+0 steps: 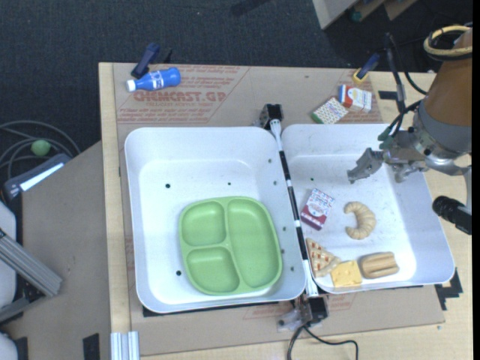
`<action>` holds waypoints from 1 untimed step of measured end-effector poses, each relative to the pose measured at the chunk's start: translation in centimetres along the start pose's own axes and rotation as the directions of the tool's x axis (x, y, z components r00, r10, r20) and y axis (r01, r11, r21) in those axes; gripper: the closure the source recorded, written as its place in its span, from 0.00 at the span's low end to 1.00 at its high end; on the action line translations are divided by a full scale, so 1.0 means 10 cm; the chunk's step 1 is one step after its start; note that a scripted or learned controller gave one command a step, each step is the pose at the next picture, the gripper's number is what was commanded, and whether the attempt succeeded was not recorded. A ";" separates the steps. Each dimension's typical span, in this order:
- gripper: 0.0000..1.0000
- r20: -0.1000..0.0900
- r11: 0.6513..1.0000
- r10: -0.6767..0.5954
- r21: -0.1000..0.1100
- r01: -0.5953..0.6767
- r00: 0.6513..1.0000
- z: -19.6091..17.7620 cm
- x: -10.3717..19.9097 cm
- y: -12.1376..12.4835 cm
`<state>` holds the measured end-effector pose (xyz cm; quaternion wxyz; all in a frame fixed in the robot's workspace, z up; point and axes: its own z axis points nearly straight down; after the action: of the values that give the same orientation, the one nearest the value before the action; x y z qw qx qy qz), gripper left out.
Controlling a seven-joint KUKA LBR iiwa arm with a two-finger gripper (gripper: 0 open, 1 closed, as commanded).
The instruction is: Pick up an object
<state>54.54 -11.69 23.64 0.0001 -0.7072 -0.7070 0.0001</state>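
The gripper [365,165] hangs over the open upper part of the right bin [420,276]; whether its fingers are parted or closed, I cannot tell. Food pieces crowd the near end: a curved croissant [361,220], a glossy snack packet [317,207] against the left wall, a waffle wedge [322,257], a cheese block [346,273], a hot dog bun [377,265]. The left bin [150,171] holds a smooth green divided plate [228,244]. The bench [112,111] is printed cardboard over dark carpet [75,21].

The right bin [420,201] has bare floor at its back half. Near the front sit a packet [317,207], croissant [361,220], waffle [321,257], cheese [346,274] and hot dog [377,264], close together. A green tray [229,244] takes much of the left bin [150,193].
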 end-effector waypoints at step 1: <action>0.00 0.000 1.000 0.001 0.002 -0.001 1.000 0.62 -0.51 -0.02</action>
<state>54.37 -16.78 17.46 0.0007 -0.7076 -0.7066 0.0008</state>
